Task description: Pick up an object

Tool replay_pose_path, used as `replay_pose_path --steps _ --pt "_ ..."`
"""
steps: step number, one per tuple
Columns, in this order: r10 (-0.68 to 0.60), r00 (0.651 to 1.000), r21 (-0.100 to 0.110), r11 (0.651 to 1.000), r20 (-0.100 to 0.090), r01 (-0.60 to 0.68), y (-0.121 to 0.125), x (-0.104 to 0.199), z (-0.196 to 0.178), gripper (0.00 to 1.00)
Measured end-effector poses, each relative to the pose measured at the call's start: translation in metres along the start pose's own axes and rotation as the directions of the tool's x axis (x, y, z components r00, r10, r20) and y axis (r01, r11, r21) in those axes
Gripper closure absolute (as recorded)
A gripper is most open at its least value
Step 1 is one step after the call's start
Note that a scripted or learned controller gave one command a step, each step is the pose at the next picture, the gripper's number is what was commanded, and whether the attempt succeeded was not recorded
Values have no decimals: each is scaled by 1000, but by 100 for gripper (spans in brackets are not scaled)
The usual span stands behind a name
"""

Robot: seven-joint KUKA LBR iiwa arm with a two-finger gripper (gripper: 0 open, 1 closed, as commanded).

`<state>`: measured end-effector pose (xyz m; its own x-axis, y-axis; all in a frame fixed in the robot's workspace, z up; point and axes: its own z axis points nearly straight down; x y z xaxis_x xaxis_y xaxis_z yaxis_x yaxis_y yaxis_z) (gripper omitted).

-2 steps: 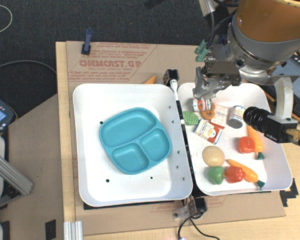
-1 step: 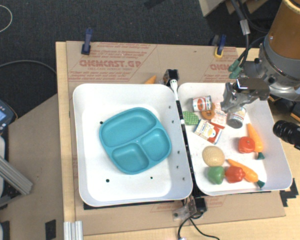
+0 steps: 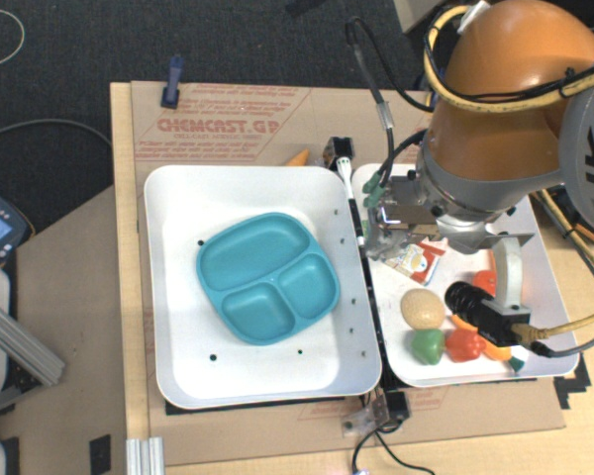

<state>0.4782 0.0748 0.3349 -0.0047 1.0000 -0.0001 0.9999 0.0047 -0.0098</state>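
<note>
Gripper [image 3: 386, 231]: it hangs low over the far left corner of the right bin [image 3: 549, 300], close to the wall between the two bins. The wrist and cables cover it from above, so I cannot tell if it is open or closed, and I see nothing held in it.
Arm [image 3: 515, 87]: the big orange part and the grey wrist hide much of the right bin's far half.
Packet [image 3: 418, 261]: red and white, flat on the bin floor just beside the gripper, partly under the wrist. Its print is too small to read.
Beige piece [image 3: 423, 310]: rounded, near the bin's middle, a little nearer than the packet.
Green piece [image 3: 426, 345]: touching the beige piece on its near side.
Red piece [image 3: 462, 343]: just right of the green piece, partly covered by robot parts.
Orange-red piece [image 3: 483, 283]: half hidden, its shape is unclear.
Left bin [image 3: 178, 216]: it holds a teal divided plate [image 3: 267, 277], lying flat near the middle.
Cardboard sheet [image 3: 218, 117]: it lies under both bins, with a blue clip [image 3: 171, 82] at its far edge.
Small orange thing [image 3: 297, 156]: behind the left bin, mostly cut off by its rim.
</note>
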Motion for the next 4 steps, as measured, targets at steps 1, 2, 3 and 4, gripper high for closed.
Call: replay_pose_path --steps 1,2,3,4 --pt "-6 1000 -17 1000 -5 6 1 89 -61 100" --pt "8 1000 2 1000 5 -8 55 80 58 100" --pt "6 1000 -11 1000 -1 -6 55 82 40 100" --pt "6 1000 -25 1000 -5 -6 21 53 -86 100"
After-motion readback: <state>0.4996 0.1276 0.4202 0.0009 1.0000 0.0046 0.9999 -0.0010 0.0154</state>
